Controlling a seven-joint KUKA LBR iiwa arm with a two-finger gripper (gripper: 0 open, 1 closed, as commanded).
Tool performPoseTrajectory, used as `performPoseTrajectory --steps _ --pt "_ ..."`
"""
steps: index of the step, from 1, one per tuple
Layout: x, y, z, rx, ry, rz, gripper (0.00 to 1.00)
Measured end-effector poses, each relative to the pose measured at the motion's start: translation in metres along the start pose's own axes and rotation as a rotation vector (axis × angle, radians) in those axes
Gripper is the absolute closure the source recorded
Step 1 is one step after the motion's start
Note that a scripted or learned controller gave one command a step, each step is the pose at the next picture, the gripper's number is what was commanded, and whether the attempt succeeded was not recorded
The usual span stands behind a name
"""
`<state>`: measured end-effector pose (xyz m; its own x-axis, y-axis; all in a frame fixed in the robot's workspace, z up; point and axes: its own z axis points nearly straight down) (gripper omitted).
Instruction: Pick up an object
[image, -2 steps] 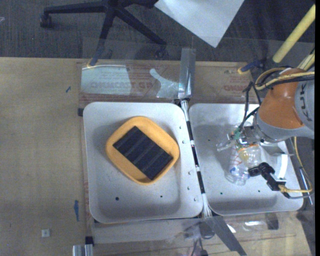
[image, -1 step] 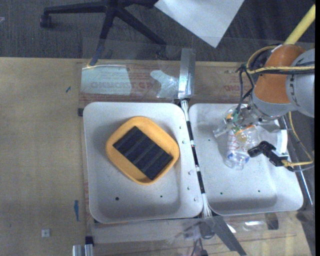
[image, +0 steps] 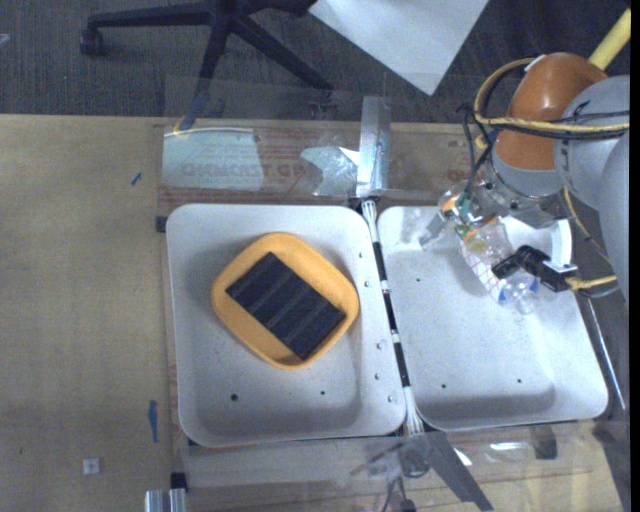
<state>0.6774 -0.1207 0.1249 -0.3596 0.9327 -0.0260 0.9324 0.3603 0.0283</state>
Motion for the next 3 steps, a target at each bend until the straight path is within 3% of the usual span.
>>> performPoseTrajectory --steps 1,2,3 --pt "-0.028 -0.026 0.039 0.037 0.038 -0.162 0.0" --pt "-0.027 -0.026 0.031 0.04 0.038 -0.163 1.0" --pt "-0.012 -0.013 -0.056 0.022 0.025 -0.196 1.0"
